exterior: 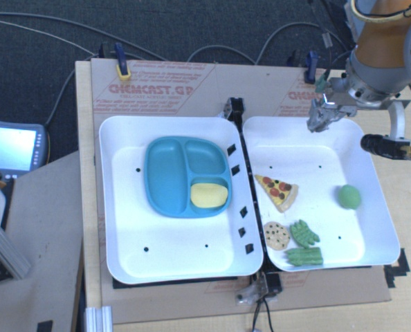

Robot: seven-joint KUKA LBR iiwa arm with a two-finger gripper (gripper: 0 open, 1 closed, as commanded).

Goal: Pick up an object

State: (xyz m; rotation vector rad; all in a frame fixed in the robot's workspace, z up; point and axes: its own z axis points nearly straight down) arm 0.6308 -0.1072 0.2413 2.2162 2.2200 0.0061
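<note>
a: start with the biggest thing.
b: the desk (pixel 157 92), topped with a brown board printed in red letters. on it sit two shallow white bins side by side, touching along a black seam.

a: and the bins?
b: the left bin (pixel 122 247) carries a blue divided tray (pixel 171 175), and a yellow oval piece (pixel 209 195) lies in the tray's lower right compartment. the right bin (pixel 316 158) holds the smaller toys.

a: where is the arm?
b: the arm (pixel 382 40), grey with an orange band, comes in from the upper right. its pincer (pixel 321 121) hangs over the far edge of the right bin, near that bin's top rim.

a: is the pincer gripping anything?
b: nothing shows between its fingers. whether they stand wide or narrow i cannot tell; they are too small and dark at this angle.

a: what could it pick up?
b: a pizza slice (pixel 277 190) lies near the bin's left wall, about mid-height. a green ball (pixel 349 197) rests toward the right wall, well apart from the slice. at the near left corner a round cookie (pixel 277 236) sits just beside a leafy green piece (pixel 304 233), and a second green piece (pixel 304 256) lies just below that, against the near rim.

a: how far is the pincer from them?
b: well apart from all of them; the pizza slice is the nearest.
</note>
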